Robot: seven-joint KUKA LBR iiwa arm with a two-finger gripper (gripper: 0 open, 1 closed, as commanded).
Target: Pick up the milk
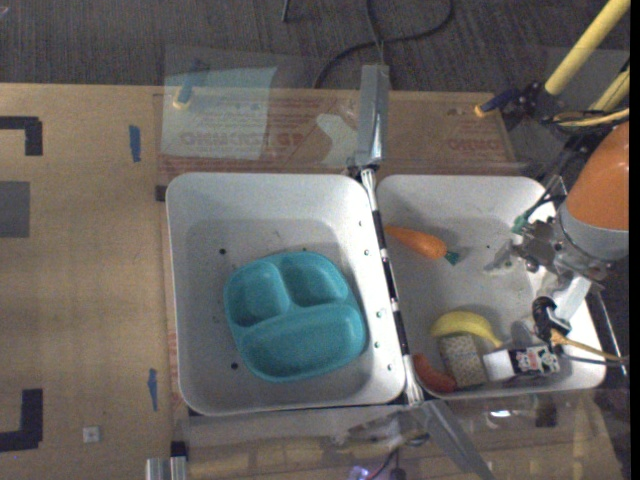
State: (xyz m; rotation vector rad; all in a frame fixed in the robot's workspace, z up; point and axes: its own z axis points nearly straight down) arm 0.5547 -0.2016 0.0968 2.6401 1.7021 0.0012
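On the bench (80, 268), the milk (522, 361) lies by the near wall of the arm-side bin (470, 190), the gripper (540, 253) close by, its grip impossible to tell, apparently mid-approach and needing to lower over it.

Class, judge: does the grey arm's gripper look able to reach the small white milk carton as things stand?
Probably yes: the gripper hangs over the same white bin as the small white milk carton, whose top is uncovered.
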